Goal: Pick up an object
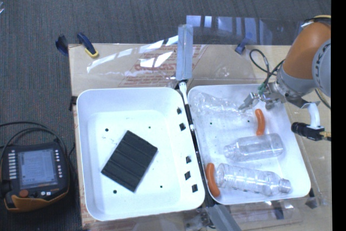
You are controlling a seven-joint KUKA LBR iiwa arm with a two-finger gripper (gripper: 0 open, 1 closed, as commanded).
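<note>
Your gripper (254, 101) hangs over the far part of the right bin (303, 162), near its back wall, with the arm coming in from the right. Its fingers look slightly parted with nothing between them, though they are small and busy against the clutter here, so treat that as a likely reading and not a sure one.

The nearest thing to pick is the small orange piece (260, 121), lying just below the gripper in the view, a little to its right. Its long axis runs roughly up and down the view, so you would want the fingers to close across it from side to side.

A crumpled clear bag (213, 104) lies just to the gripper's left, close enough that a drift that way could catch plastic instead.

Further toward you lie two clear bottles: the upper bottle (253, 147) and the lower bottle (253, 179), both with long axes running left to right. A second orange piece (212, 179) sits at the near left edge of that bin.

The black pad (130, 160) is well apart, in the left bin (86, 116).
</note>
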